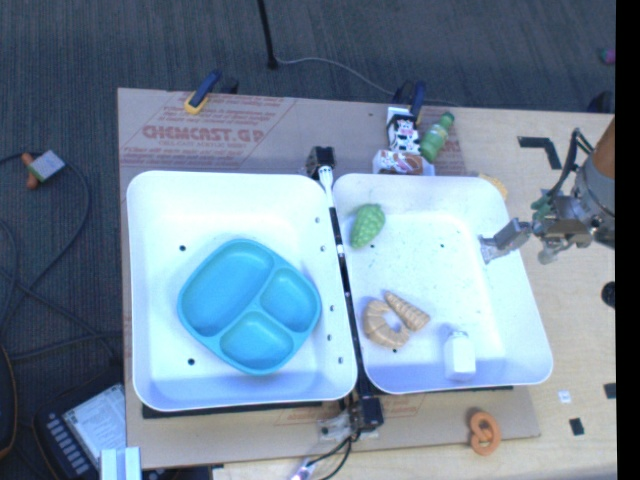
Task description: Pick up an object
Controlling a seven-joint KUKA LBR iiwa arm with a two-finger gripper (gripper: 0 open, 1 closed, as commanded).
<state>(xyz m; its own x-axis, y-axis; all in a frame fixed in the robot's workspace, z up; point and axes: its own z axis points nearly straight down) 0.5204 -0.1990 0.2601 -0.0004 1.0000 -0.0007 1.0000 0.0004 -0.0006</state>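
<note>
Objects lie in the right bin (520,298) — a green toy (367,224), a tan pastry (393,320) and a white bottle (459,354) — while the gripper (520,238) is seen open and unladen at its right rim.

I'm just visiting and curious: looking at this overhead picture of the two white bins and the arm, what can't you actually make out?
- Grey arm: cut off by the camera view's right edge.
- Two-finger gripper over the right white bin's rim: too small and blurred to read its stance.
- Small white block in that bin: too washed out to identify.
- Printed packet beside the green bottle behind the bins: print too small to read.
</note>
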